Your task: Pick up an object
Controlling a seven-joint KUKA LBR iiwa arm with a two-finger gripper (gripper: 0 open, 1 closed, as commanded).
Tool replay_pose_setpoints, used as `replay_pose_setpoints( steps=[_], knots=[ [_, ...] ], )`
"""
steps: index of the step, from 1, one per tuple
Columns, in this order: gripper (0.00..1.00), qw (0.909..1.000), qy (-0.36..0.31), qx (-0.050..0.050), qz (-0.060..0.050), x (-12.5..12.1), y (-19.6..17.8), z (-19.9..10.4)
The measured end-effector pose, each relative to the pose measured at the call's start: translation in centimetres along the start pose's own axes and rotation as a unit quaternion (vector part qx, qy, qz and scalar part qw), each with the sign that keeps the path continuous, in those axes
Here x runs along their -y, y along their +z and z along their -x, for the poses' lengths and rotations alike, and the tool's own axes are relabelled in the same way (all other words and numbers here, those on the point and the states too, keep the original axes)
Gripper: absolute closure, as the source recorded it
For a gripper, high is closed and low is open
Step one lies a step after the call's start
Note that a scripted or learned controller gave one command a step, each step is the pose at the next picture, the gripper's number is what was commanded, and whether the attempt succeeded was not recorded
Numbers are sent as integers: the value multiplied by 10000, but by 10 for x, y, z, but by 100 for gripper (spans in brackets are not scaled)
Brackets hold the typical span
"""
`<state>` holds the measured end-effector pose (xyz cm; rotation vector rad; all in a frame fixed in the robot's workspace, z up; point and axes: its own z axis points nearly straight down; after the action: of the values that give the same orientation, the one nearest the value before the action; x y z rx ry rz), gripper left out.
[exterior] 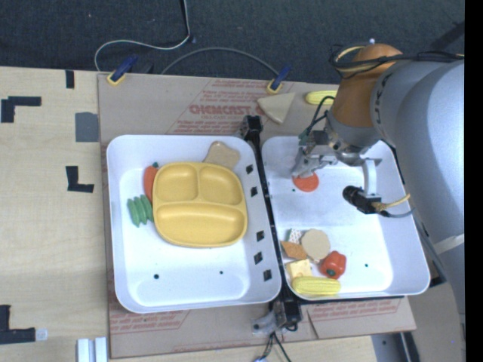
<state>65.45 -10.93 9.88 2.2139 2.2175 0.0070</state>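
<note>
My gripper [308,169] reaches down into the upper part of the right bin [392,274]. Right below its tips lies a flat red-orange disc [306,183], touching or nearly touching them. At the front of the same bin sits a cluster of toy food: a tan round piece [315,243], a red pepper [333,263], a yellow corn cob [315,286] and small cracker-like pieces [293,249]. The left bin [181,285] holds a yellow divided plate [200,204], with a carrot [149,181], green beans [139,210] and a tan bread slice [221,154] around it.
A black divider [261,202] runs between the two bins. Behind the right bin lie a tan wedge [276,108] and a yellow item [321,96]. The arm's grey body [430,149] covers the right bin's far right side. Cables [181,44] trail at the back.
</note>
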Motion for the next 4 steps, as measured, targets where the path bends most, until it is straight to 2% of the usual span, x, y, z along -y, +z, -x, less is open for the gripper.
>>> replay_pose_setpoints(
  steps=[1, 2, 3, 4],
  knots=[
    [0, 10000, 0, -2, -6, 0, 1, 0],
    [0, 10000, -4, -12, -27, -9, 12, 3],
    [100, 10000, -10, -6, -2, -10, 0, 2],
    [100, 10000, 1, -19, -7, -17, 10, 32]
  ],
)
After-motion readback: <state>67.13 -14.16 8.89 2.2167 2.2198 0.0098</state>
